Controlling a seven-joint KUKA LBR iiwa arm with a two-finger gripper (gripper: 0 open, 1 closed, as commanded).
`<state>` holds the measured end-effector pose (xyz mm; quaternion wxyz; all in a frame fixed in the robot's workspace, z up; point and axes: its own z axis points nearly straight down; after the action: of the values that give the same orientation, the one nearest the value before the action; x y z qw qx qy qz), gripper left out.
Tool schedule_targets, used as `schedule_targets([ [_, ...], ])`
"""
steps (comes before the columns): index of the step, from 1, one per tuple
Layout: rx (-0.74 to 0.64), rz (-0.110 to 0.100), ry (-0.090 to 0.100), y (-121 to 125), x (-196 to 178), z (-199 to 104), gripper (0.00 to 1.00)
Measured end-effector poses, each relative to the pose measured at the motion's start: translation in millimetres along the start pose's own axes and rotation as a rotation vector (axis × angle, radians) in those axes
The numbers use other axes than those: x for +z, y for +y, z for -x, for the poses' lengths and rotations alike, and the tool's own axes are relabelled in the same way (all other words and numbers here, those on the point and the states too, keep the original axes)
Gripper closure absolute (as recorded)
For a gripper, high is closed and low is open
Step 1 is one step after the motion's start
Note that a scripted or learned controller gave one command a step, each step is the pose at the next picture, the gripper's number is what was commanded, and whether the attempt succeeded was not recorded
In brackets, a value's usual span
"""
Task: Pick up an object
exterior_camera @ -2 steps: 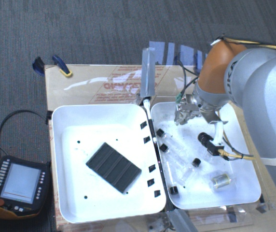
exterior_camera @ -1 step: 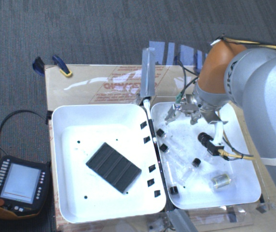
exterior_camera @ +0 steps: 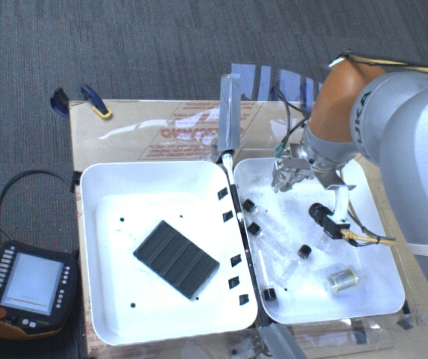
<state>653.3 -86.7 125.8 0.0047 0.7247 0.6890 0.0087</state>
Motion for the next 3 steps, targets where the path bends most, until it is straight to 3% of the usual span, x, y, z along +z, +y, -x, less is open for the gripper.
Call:
schedule_targets([
  [1,0.000,0.000,0.000,0.0,0.1,-0.1,0.00],
  [2,-0.017,-0.020,-0.011,-23.3,38.7,2.2,0.00],
  [3,-0.016,-0.024,-0.006,-23.5,31.5,0.6,1.00],
])
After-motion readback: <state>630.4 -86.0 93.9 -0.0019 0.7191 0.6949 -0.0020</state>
